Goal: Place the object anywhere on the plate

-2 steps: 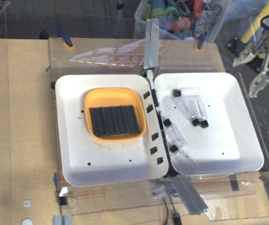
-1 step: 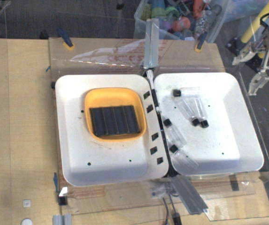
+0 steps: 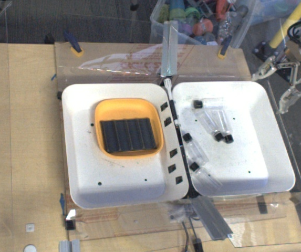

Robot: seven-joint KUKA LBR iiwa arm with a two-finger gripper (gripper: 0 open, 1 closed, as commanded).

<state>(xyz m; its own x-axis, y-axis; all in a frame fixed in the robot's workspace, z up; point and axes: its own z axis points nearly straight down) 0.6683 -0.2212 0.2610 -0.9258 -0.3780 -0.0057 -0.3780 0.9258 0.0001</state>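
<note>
An orange plate [image 3: 104, 114] with a raised rim lies in the left white bin [image 3: 82, 177]. A dark grey ridged rectangular block [image 3: 128, 134] lies flat on the plate and covers most of its floor. Metal parts of what looks like my gripper [image 3: 288, 82] hang at the far right, beyond the upper right corner of the right bin [image 3: 268, 156]. It is well away from the plate, and nothing shows in it.
Several clear plastic tubes with black caps [image 3: 216, 124] lie in the right bin, some near the divider [image 3: 194, 156]. A clear box of colourful toys [image 3: 203, 7] stands behind the bins. Black clips [image 3: 172, 152] line the seam between the bins.
</note>
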